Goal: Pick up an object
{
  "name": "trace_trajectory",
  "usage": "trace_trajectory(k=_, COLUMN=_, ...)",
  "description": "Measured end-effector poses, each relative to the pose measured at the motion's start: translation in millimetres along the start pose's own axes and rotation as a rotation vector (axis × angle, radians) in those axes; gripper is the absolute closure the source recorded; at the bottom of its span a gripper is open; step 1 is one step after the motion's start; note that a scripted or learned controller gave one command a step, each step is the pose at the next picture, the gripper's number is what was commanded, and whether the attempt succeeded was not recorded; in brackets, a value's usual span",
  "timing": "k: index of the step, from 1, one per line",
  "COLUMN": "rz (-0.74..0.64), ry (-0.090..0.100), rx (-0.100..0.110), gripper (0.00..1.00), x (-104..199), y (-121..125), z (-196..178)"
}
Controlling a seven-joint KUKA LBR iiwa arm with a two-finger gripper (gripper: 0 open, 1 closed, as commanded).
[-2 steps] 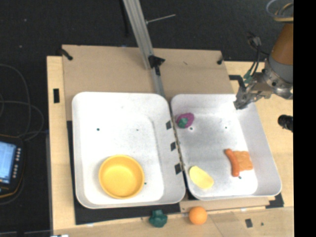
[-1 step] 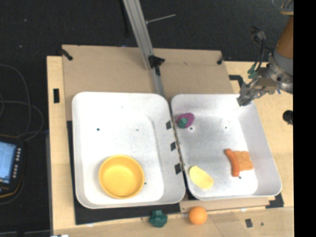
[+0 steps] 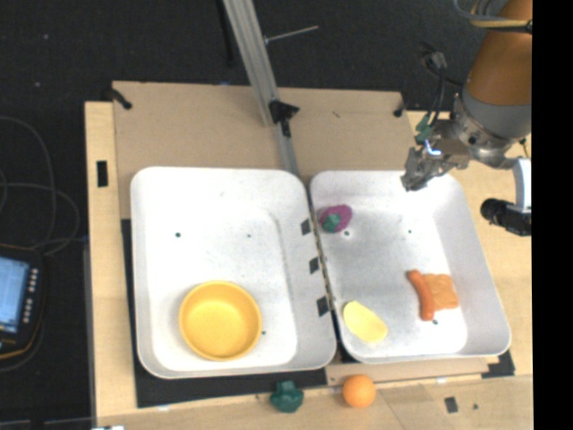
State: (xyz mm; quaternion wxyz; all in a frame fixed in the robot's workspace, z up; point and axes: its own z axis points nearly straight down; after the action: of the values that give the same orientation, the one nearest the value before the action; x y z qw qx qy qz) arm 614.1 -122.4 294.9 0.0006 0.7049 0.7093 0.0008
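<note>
Gripper point(image 3: 417, 177) hung over the right bin's point(image 3: 479, 240) far rim; finger state could not be told, nothing visibly held. That bin held a purple-green toy point(image 3: 336, 218), an orange piece point(image 3: 431, 294) and a yellow piece point(image 3: 364, 322). A yellow bowl point(image 3: 220, 320) sat in the left bin point(image 3: 179, 204).

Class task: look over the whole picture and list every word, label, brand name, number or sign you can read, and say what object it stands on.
None can be read.
The device with a lit screen at the left edge: whatever it displays is too small and blurred to read.
The two white bins, the yellow bowl and the small objects show no lettering.
</note>
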Motion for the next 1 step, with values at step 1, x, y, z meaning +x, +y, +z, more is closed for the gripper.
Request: trace_trajectory(k=1, rz=0.0, ry=0.0, rx=0.002, gripper=1.0, x=45.8, y=4.3, z=0.1)
